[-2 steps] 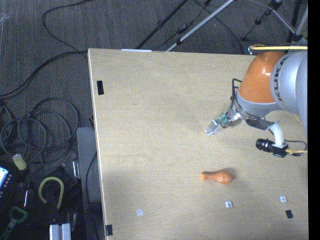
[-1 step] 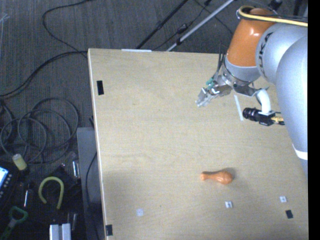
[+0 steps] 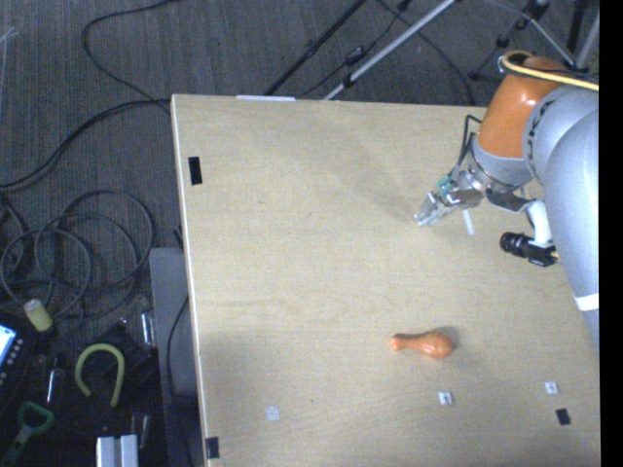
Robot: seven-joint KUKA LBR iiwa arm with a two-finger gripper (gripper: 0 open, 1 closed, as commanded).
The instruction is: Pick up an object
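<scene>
An orange, pear-shaped object (image 3: 424, 343) lies on its side on the tan bench top (image 3: 311, 261), toward the front right, narrow end pointing left. My gripper (image 3: 448, 221) hangs over the right rear part of the bench, well behind the orange object and slightly to its right. Its two thin fingers (image 3: 429, 212) stand spread apart and open, with nothing between them. The grey arm with its orange band (image 3: 511, 115) comes in from the right.
A black mark (image 3: 195, 170) sits near the bench's left edge, and small square markers (image 3: 445, 397) dot the front right. Cables and tools (image 3: 88, 358) lie on the floor to the left. Stand legs (image 3: 409, 27) cross behind the bench.
</scene>
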